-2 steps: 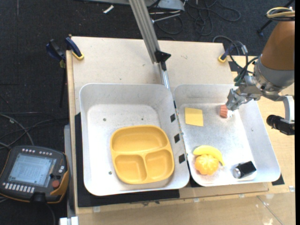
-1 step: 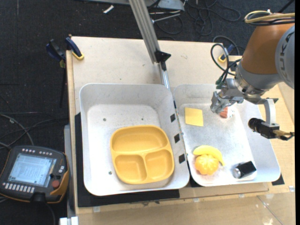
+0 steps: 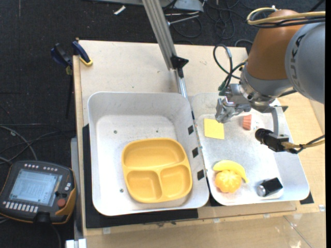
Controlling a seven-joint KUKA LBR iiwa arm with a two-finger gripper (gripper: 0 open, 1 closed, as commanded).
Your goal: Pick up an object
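The gripper is hanging just above the yellow card in the right bin, gripping nothing; it's needing 1 straight drop, centred over the card's near edge.

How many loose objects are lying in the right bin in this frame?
5: a yellow flat piece by the gripper, a pink item partly behind the arm, a banana, an orange touching it, and a black cylinder. More may be hidden under the arm.
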